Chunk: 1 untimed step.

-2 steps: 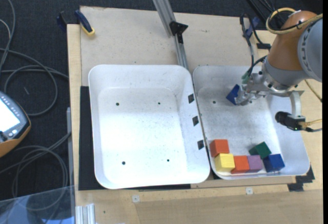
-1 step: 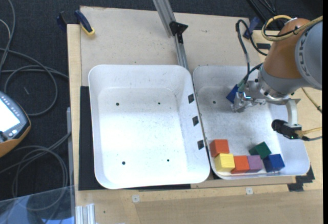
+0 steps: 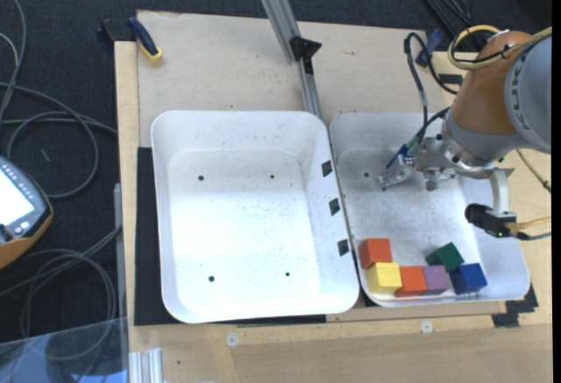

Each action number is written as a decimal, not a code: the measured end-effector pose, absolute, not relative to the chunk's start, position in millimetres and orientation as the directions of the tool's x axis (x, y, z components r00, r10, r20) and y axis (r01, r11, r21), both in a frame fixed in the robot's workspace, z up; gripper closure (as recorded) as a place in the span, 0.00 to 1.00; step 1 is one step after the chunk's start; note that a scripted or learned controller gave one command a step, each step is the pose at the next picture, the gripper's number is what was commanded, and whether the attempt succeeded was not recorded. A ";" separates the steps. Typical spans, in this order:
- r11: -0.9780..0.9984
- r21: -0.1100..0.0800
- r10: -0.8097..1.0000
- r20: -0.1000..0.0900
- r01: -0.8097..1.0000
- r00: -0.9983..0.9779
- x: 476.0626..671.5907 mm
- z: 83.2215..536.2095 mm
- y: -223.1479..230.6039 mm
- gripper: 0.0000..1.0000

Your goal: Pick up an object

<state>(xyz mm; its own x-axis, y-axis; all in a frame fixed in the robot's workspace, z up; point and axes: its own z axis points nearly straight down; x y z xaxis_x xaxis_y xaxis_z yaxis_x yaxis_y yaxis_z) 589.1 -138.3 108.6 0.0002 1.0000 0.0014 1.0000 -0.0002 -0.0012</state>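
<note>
Several small blocks lie along the near edge of the right bin: a red-orange block, a yellow block, an orange block, a purple block, a green block and a blue block. My gripper hangs over the far half of that bin, well behind the blocks. It is open, its two fingers spread apart with only bare bin floor between them. Nothing is held.
The left bin sits beside the right one, their rims touching. A slanted metal pole rises behind the bins. A blue-and-yellow clamp sits at the bench's far left corner. Cables trail off the arm at right.
</note>
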 end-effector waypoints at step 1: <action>0.004 0.005 1.000 -0.001 1.000 -0.004 661.8 101.5 -124.9 0.00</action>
